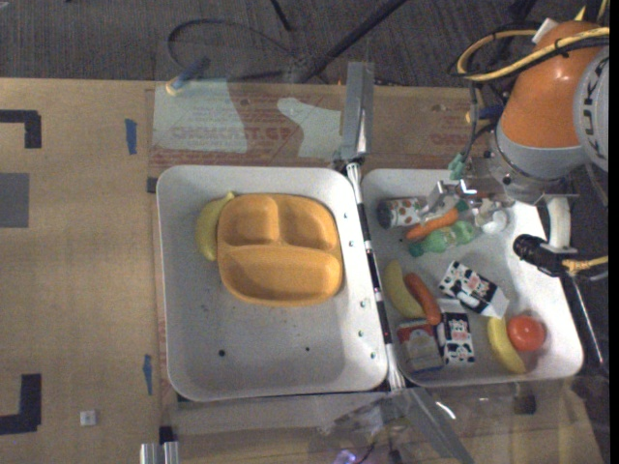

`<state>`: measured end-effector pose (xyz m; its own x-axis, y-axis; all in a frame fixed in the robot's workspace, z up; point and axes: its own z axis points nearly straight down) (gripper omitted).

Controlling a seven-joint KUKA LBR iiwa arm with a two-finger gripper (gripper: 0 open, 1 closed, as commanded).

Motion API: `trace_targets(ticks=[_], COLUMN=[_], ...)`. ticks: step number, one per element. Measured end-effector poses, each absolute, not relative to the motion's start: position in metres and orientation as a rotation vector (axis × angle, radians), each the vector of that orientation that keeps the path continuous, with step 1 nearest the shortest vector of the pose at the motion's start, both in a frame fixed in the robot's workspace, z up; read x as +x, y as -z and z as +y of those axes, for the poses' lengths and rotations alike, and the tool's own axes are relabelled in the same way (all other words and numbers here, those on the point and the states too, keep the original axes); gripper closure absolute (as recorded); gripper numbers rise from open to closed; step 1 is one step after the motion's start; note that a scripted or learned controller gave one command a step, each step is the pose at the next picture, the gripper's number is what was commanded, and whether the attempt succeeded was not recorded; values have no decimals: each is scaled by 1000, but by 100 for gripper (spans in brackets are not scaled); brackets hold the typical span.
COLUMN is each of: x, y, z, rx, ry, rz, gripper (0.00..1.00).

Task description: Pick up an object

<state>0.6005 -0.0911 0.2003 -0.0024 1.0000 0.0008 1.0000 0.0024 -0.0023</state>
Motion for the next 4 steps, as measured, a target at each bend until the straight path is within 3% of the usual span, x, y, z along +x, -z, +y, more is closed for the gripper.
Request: trace_targets(ticks=[1,2,3,4], x=[564,509,607,513], y=[-86,-87,-131,-89], z=[-119,-118,-180,-170], rx=[-2310,-2270,-2355,-2452], ry=[4,5,2,11], rz=[-2134,-2175,-2083,-1977], gripper=[0,0,0,0])
